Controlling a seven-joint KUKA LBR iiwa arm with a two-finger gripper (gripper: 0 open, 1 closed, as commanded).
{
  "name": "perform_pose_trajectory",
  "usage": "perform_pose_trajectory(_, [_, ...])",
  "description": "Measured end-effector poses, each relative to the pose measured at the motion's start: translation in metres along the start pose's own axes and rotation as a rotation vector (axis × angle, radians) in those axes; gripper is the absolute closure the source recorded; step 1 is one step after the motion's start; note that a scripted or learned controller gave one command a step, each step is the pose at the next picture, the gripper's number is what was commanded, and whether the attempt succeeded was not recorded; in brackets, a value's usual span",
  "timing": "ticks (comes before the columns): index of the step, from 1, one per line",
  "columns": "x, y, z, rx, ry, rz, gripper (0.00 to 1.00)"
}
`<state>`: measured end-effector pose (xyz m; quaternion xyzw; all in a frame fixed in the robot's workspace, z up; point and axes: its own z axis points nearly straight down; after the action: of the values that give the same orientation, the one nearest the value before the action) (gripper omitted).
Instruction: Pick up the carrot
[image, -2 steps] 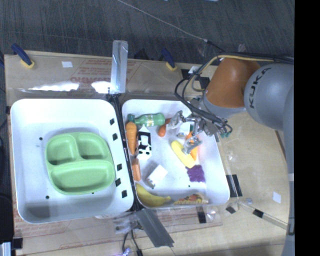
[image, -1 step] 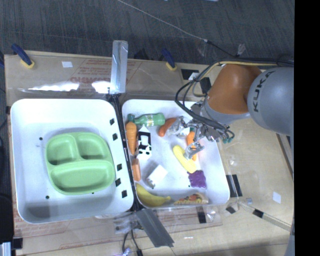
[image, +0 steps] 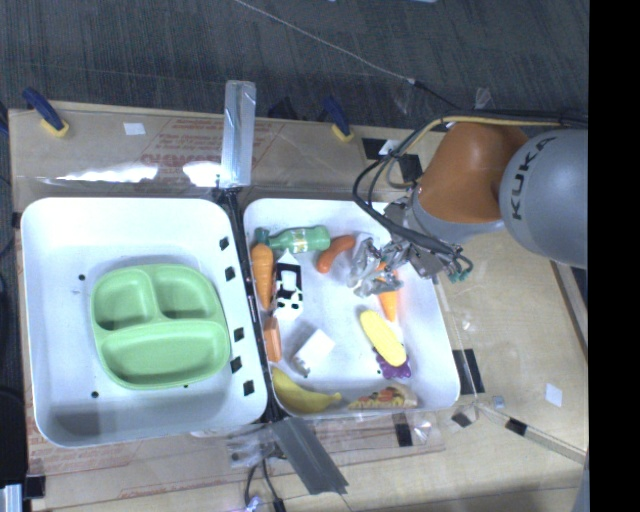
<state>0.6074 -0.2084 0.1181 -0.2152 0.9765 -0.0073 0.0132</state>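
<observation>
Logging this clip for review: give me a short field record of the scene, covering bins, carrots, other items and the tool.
left bin: holds a green divided plate
right bin: holds all the food items
carrots: one by the left wall, one under the tool
other items: green bottle, banana, yellow piece, white card
tool: low over the right bin, at the second carrot's top end

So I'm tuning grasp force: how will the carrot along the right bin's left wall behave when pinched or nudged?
The carrot looks like a stiff, glossy toy, so it probably won't bend but may slip. Its tapered round body would likely roll or pivot if nudged. It lies close to the bin wall beside the green bottle, which may crowd the claw.
</observation>
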Motion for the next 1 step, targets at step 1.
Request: perform_pose_trajectory(1, [0.0019, -0.0018, -0.0371, -0.013, 0.022, 0.385, 1.00])
